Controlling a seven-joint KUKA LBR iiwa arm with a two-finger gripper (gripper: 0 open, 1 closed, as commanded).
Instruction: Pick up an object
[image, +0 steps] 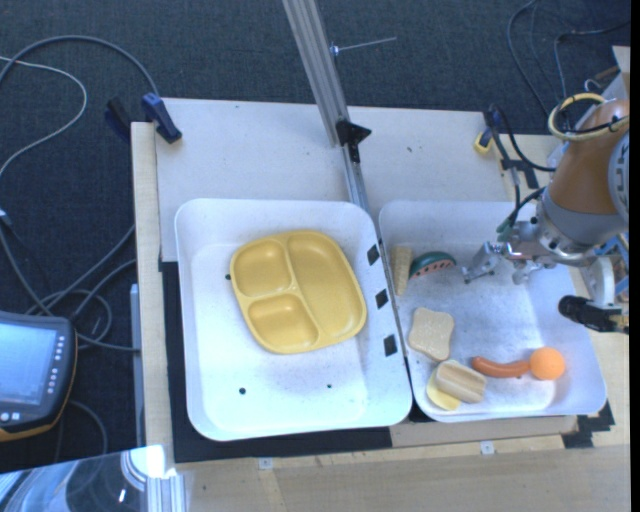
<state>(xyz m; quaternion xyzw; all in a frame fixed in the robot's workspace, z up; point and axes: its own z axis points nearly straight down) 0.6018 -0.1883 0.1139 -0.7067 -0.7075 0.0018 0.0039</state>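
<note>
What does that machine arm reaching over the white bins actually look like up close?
The robot arm is bulky and rounded, with an orange-brown band over grey metal casing. A loop of yellowish cable and thin dark wires run along it at the top. At its tip sits a small silvery metal gripper, boxy and mechanical, with a black part low on the right side.

The pale surface (250, 150) carries 2 white bins: the left bin (200, 300) holds a yellow divided plate (297, 290) near its centre. A metal rail (320, 60) slants down from the top of the frame. Grey cables (60, 90) loop at upper left; a screen device (30, 370) sits at the left edge.
</note>
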